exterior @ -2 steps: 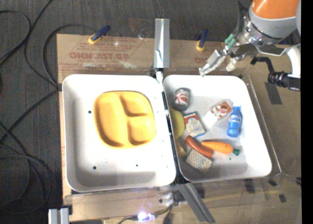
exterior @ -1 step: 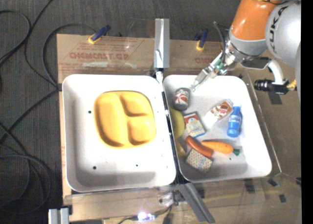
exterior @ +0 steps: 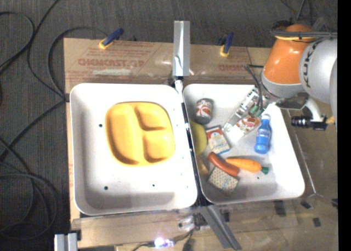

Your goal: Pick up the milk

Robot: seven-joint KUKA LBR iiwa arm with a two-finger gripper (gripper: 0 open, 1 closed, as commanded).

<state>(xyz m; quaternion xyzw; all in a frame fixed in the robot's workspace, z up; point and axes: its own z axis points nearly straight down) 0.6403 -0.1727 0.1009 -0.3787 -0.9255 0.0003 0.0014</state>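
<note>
Your gripper hangs over the right bin, finger state unclear; the milk carton lies down-left, just beside it.

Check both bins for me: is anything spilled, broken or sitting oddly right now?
No spill or damage shows. The right bin is a jumble: milk carton, banana, hot dog, carrot and blue bottle lie flat, several touching or overlapping. The gripper is low among them. The yellow tray sits slightly askew in the left bin.
</note>
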